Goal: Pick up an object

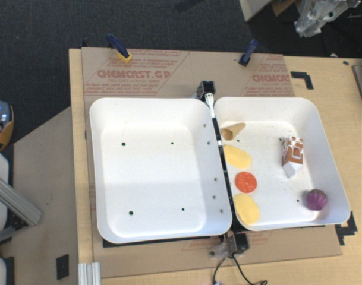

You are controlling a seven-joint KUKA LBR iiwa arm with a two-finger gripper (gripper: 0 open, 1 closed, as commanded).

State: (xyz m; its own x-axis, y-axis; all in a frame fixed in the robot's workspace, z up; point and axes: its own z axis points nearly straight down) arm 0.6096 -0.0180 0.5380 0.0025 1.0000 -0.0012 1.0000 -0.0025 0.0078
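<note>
Near right bin's point(323, 153) wall — orange-white carton point(292, 155) (upright), pincer point(316, 13) state unclear.

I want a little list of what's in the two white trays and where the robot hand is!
left bin: only small dark dots on its floor
right bin: five objects
by the divider, top to bottom: tan cone, yellow piece, orange-red disc, second yellow piece
right part: small carton, purple object
gripper: raised beyond the bins, top right

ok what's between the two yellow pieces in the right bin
In the camera view, an orange-red disc lies between the upper yellow piece and the lower yellow piece, along the right bin's left side.
</note>
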